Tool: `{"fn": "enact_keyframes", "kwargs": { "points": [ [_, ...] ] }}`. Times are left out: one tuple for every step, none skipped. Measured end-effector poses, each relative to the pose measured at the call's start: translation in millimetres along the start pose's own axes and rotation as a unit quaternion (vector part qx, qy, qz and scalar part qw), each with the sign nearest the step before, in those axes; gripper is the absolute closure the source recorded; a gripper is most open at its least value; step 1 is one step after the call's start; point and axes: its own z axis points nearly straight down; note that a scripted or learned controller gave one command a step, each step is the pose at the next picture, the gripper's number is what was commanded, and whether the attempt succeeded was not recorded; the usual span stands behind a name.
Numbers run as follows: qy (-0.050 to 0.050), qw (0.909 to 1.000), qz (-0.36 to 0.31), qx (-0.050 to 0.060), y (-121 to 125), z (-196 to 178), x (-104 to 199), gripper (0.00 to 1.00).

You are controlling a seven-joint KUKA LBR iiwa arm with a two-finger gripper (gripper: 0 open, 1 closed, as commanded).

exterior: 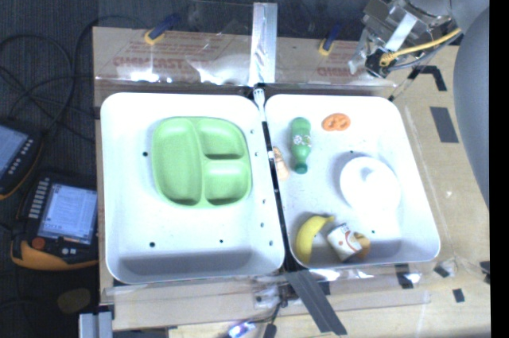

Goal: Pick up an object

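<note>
Objects lie untouched in the right bin (409, 161); arm raised behind it, gripper (372, 62) state unclear

Tray (199, 161) in left bin (119, 249) — bottle (300, 143) right.

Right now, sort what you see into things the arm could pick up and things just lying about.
Pickable, all in the right bin:
green bottle
orange disc
white bowl
banana
small white carton

Lying about:
green divided tray in the left bin
tablet on the floor
cables
</note>
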Motion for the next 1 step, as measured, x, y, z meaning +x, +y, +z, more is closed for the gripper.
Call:
{"fn": "enact_keyframes", "kwargs": {
  "points": [
    [0.001, 0.9982, -0.060, 0.002, -57.8, 104.7, -24.9, 1.00]
  ]
}}
